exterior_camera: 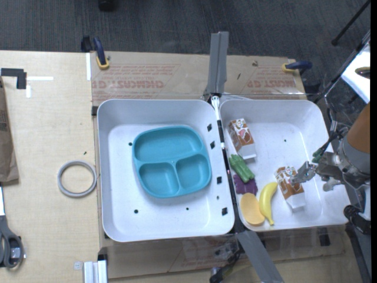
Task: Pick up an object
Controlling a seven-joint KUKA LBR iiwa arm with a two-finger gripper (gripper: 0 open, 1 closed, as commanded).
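Since the gripper point(307, 171) sits just right of the small carton point(290, 187) in the right bin point(277, 108), whether it's open or closed: cannot tell. Best to center over the carton, avoid the banana point(268, 201), then descend straight.

In the right bin point(283, 119), a small white and orange carton point(242, 138) is lying at the far left, with a green vegetable point(241, 167) and a purple piece point(245, 186) sitting nearer. An orange round piece point(252, 210) and a yellow banana point(268, 201) are resting at the near edge. A second carton point(291, 188) is lying tilted just right of the banana.
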